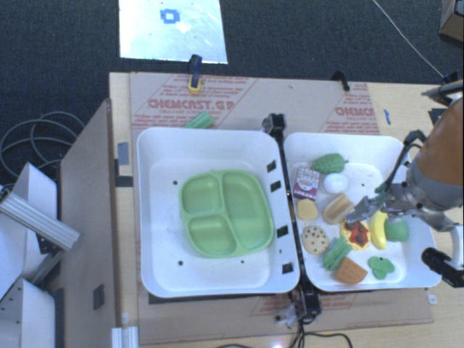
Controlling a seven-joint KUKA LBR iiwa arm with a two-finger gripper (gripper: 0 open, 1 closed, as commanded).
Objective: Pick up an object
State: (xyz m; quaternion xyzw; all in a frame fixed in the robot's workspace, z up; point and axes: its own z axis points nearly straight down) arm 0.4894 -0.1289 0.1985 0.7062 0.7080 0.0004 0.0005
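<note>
So the grey two-finger end effector (pixel 360 214) sits low over the toy food pile in the shallow white right-hand bin (pixel 388 145), touching or just above a red-orange toy piece (pixel 358 234) beside the yellow plastic banana (pixel 378 230). Can't tell whether it's apart or together; the tips are too blurry.

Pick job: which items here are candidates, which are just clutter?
Candidates, right white bin: yellow plastic banana, round brown cookie, white egg, green leafy vegetable; gripper above them.

Clutter: green sectioned tray, left white bin, foil sheet.
</note>
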